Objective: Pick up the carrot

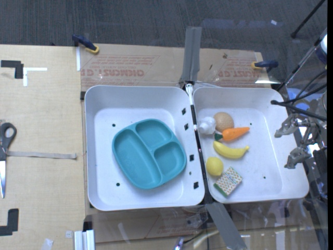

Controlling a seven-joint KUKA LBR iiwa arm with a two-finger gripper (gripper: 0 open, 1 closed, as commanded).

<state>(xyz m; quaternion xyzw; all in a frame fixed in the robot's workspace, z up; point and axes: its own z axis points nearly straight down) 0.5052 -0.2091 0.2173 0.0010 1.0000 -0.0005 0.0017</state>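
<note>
The orange carrot (pixel 235 134) with a green end lies in the right bin (pixel 270 184), pointing right, just below a brown potato (pixel 224 121) and above a yellow banana (pixel 231 150). My gripper (pixel 286 147) hangs over the bin's right edge, well to the right of the carrot and apart from it. Its two fingers stand open with nothing between them.
A white garlic bulb (pixel 207 125) touches the carrot's green end. A lemon (pixel 214 166) and a small patterned box (pixel 228 182) lie lower in the same bin. A teal divided plate (pixel 149 153) sits in the left bin (pixel 99 155). Scissors (pixel 4 139) rest on the bench at far left.
</note>
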